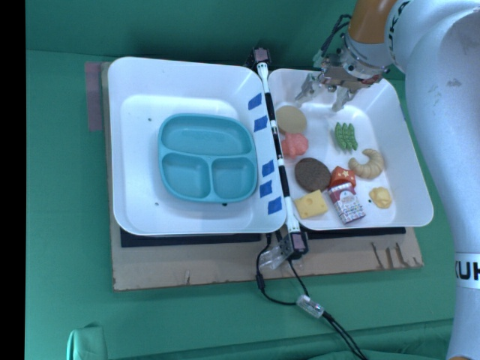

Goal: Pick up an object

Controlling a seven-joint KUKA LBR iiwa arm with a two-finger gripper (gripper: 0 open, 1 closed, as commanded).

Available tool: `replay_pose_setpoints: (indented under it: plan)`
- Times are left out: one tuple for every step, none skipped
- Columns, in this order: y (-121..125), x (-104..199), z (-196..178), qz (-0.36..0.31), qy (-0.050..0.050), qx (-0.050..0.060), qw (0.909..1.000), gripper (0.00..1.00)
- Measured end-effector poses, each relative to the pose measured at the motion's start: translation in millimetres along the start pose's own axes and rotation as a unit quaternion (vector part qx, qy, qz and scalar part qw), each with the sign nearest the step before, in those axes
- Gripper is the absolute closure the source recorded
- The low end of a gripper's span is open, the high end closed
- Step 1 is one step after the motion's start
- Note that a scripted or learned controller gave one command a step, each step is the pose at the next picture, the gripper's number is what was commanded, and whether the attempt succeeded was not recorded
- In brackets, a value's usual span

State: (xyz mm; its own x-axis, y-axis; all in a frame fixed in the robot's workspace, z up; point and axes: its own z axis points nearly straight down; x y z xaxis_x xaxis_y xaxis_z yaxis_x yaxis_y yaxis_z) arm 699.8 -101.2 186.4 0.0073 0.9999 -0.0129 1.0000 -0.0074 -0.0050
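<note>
My gripper (324, 96) hangs over the far part of the right bin (397, 122), its fingers spread open and nothing between them. Below it in that bin lie several toy foods: a tan round cookie (291, 118), a pink piece (295, 145), a green pea pod (345, 136), a croissant (367, 163), a brown patty (312, 174), a cheese wedge (310, 204), a red ketchup packet (346, 199) and a small yellow piece (381, 197). The cookie is closest to the gripper, a little to its lower left.
The left bin (135, 88) holds a teal divided plate (207, 157). A rail with blue tape tabs (268, 137) runs between the bins. A cable (304, 302) trails off the bench's front edge. The arm (439, 88) crosses the right side.
</note>
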Motion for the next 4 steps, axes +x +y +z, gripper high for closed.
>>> replay_pose_setpoints:
  plan:
    - [0.1, -1.3, 0.2, -0.001, 0.002, 0.000, 1.0000, 0.00]
    - [0.7, -5.8, 0.1, -0.004, 0.006, 0.000, 1.0000, 0.00]
    - [0.2, -0.7, 0.0, -0.001, 0.001, 0.000, 1.0000, 0.00]
    - [0.2, -0.5, 0.1, -0.001, 0.001, 0.000, 1.0000, 0.00]
